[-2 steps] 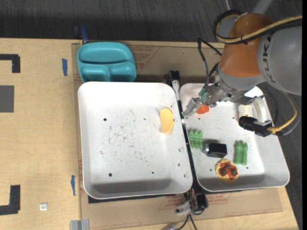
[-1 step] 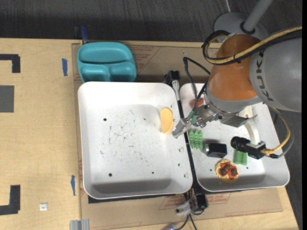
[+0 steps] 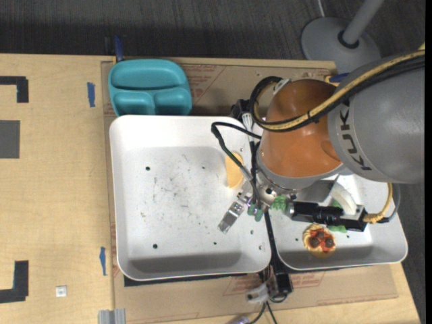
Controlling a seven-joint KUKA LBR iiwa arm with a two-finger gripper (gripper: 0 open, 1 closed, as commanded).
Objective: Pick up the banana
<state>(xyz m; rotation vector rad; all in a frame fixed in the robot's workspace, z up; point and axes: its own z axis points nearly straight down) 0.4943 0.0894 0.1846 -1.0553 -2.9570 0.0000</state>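
Banana (image 3: 233, 172): a pale yellow piece lies in the left bin (image 3: 135, 181), by its right wall, mostly hidden under the orange wrist band (image 3: 297, 140). Arm (image 3: 391, 127) hangs low over the divide between the bins, presumably to reach it. Pincer (image 3: 233, 216) is just below the banana, slanted down toward the bin floor; nothing sits between its fingers, and I cannot tell how wide they stand. Count: two white bins, one banana, one red-and-yellow toy food item (image 3: 318, 239) in the right bin (image 3: 385, 248), one teal divided tray (image 3: 150, 86) on the tabletop (image 3: 54, 181) behind the left bin.
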